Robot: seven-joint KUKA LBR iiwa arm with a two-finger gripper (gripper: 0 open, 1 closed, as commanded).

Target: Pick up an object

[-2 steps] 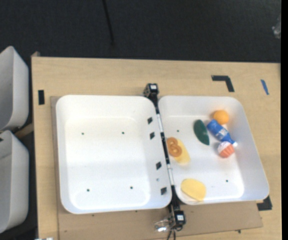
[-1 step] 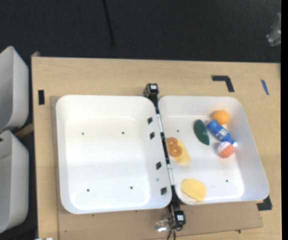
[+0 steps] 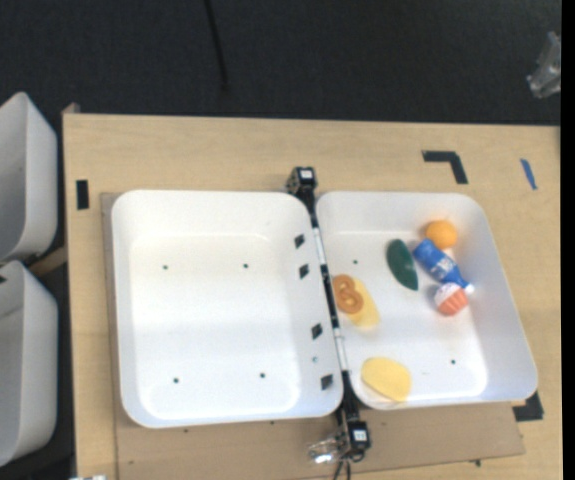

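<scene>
Gripper state: cannot tell. Right bin (image 3: 502,363) carries all items. Yellow lump (image 3: 385,378) by front edge near divider: looks light, smooth, maybe slippery; pinch across narrow width. Green leaf (image 3: 401,264), orange ball (image 3: 441,233), blue bottle (image 3: 443,278) cluster toward back-right corner; ball likely rolls.

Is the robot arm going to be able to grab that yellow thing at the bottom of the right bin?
Probably yes. The yellow thing lies by itself near the right bin's front edge, nothing on top or touching, so the way down looks free.
</scene>
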